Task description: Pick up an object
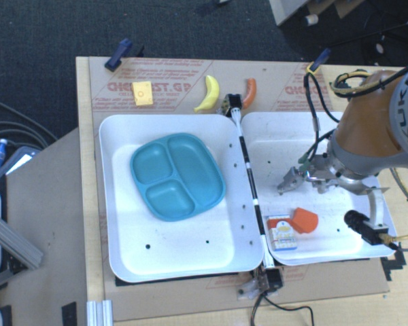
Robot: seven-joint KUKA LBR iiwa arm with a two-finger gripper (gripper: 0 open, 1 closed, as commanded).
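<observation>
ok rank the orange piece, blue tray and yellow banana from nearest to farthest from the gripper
From the gripper in the right bin:
1. Orange piece, same bin, just below it toward the front.
2. Blue tray, in the left bin.
3. Yellow banana, outside the bins on the bench's back edge.

Place: you are looking at a robotics lab test bench.
Bench: brown cardboard-topped table (170, 80) bearing two shallow white plastic bins (115, 202).
Floor: dark carpet (68, 19), loose black cables (13, 124).
Machine: grey-and-orange robot arm (374, 131).
</observation>
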